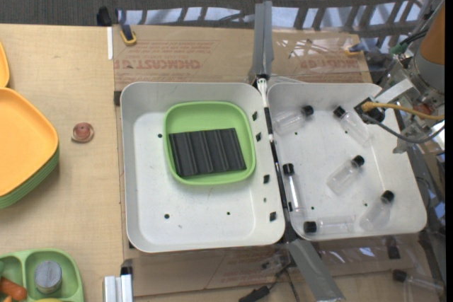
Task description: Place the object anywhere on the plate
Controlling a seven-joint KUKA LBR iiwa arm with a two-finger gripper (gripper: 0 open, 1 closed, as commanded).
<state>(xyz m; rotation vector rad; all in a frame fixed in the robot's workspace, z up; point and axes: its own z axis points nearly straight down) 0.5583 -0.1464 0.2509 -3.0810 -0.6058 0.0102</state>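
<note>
A square green plate [207, 115] lies in the back half of the left white bin [198, 223]. A dark grey ribbed rectangular block [208, 151] rests flat on it and covers most of its middle. My gripper [417, 132] hangs at the far right, over the right edge of the right bin [318, 145] and well away from the plate. Nothing is visibly held in it.
Several clear vials with black caps [347, 173] lie scattered in the right bin. On the wooden table to the left are stacked orange plates [21, 145], a small reddish knob [83, 131] and a green compartment tray [35, 276]. Cardboard lies under the bins.
</note>
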